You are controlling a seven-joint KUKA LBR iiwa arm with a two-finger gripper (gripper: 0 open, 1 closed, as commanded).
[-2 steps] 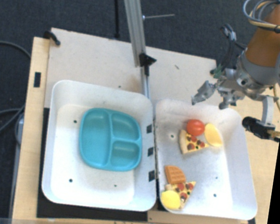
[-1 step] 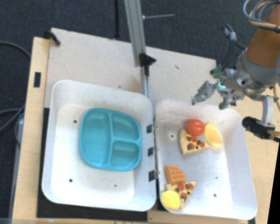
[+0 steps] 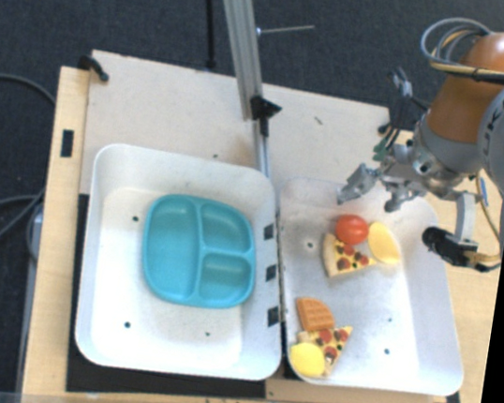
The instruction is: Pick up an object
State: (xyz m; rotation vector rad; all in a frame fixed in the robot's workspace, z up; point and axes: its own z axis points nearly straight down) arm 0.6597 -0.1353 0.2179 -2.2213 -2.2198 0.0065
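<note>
My gripper (image 3: pixel 373 194) hangs over the far edge of the right bin (image 3: pixel 423 318), open, with nothing between its fingers. Just below it lie a red tomato (image 3: pixel 352 229), a yellow lemon-like piece (image 3: pixel 385 244) and a pizza slice (image 3: pixel 344 258), all close together. At the bin's near left corner sit an orange waffle-like piece (image 3: pixel 313 314), a second pizza slice (image 3: pixel 335 342) and a yellow round fruit (image 3: pixel 307 357).
The left bin (image 3: pixel 101 314) holds a teal divided plate (image 3: pixel 199 251). A metal camera pole (image 3: pixel 246 62) slants up from between the bins at the back. The grey arm with its orange band (image 3: pixel 474 89) reaches in from the upper right.
</note>
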